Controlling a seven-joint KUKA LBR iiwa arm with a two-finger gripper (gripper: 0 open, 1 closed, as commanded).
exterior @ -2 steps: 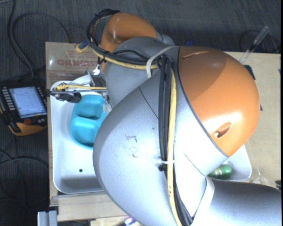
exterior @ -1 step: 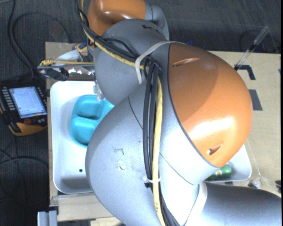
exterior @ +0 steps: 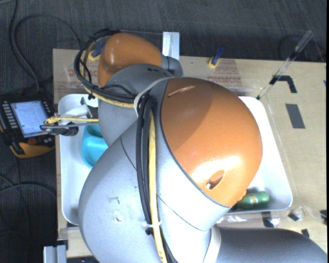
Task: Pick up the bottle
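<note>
A green bottle (exterior: 253, 200) lies on its side in the near right corner of the right bin (exterior: 278, 163), partly covered by the arm. The grey and orange arm (exterior: 208, 141) spreads across the middle of the view and hides most of both bins. Its orange wrist band (exterior: 126, 53) sits over the far end of the left bin (exterior: 67, 169), well away from the bottle.
A light blue object (exterior: 93, 148) lies in the left bin beside the arm. A thin yellow stick with a dark end (exterior: 66, 122) crosses that bin's far left rim. A teach pendant (exterior: 24, 122) rests on the floor to the left. Black cables loop around the wrist.
</note>
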